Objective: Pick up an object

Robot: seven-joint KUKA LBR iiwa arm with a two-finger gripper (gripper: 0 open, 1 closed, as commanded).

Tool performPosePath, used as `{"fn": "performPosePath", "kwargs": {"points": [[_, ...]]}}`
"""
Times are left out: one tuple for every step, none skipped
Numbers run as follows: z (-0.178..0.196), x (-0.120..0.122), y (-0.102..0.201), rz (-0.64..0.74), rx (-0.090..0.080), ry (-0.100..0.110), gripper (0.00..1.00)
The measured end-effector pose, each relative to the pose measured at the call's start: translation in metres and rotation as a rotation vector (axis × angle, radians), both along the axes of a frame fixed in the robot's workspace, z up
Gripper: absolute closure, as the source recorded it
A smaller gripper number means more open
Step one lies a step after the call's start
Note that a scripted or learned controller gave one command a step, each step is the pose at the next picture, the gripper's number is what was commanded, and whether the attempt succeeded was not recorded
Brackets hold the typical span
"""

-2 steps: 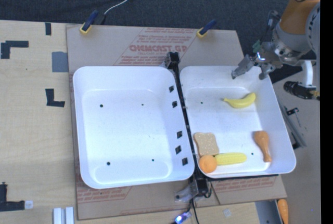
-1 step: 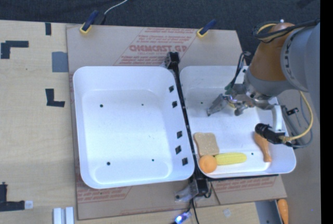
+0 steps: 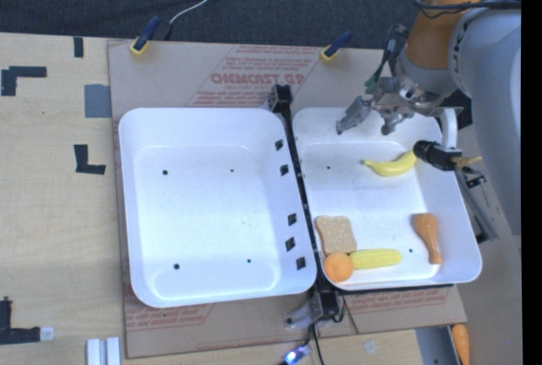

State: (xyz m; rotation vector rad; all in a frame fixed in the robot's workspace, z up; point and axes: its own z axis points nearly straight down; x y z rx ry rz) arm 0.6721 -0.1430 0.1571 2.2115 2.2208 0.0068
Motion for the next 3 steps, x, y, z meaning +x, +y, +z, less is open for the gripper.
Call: {"fn": "performPosePath", "kwargs": {"points": [[0.113,-0.002,-0.052,-0.007,-0.004,-0.003,0.0],[-0.05,-0.029,-0.079,-0.003,-0.004,-0.002,0.0],[-0.071,-0.002,-0.023,0.002,0.003,0.008,0.0]]}}
